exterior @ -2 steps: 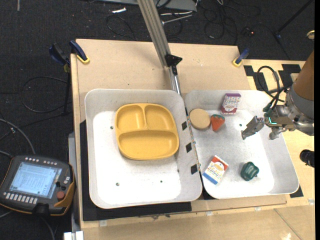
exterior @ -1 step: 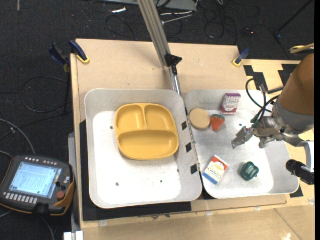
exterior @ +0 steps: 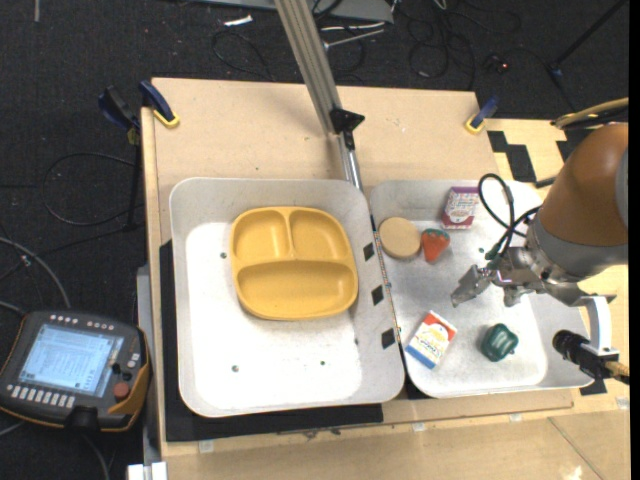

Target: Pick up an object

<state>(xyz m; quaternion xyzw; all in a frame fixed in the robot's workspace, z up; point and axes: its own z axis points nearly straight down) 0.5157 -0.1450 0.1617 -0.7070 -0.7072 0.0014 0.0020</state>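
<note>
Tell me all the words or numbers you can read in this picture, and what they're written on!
No text can be read here.
Pink and white carton: has printing, too blurred to read.
White, orange and blue box: has a printed design, too small to read.
Handheld controller left of the bench: its screen is lit, but the writing is too tiny to read.

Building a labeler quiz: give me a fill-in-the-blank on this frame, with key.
1. The yellow divided plate lies in the ____ bin.
2. The strawberry sits right beside the round tan ____.
3. The green toy lies in the ____ bin.
4. The claw hovers over the bin that holds the small ____ and white box.

Missing words: left; disc; right; orange
</note>
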